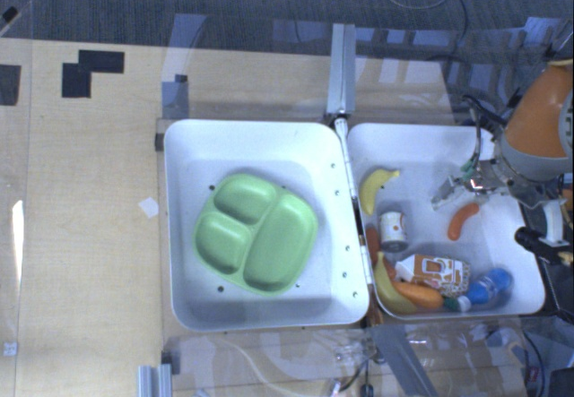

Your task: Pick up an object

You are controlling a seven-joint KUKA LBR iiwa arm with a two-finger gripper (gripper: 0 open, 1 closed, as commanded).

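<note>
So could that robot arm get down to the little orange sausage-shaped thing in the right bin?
Probably yes. The gripper hangs just above the orange sausage-shaped piece, which lies alone on bare bin floor. The can and banana sit well off to one side, so nothing blocks the way down.

The right bin [421, 140] holds a small heap of loose things. A yellow banana [375, 186] curves near the bin's left wall. Just below it a small white can [392, 228] stands upright. An orange sausage-shaped piece [462, 220] lies tilted near the middle. Along the front wall rests a larger banana [386, 286], with an orange carrot-like piece [418, 296] lying against it. A white and orange carton [434, 271] lies flat on top of them, touching what looks like a clear bottle with a blue label [484, 289] at the front right corner.
</note>
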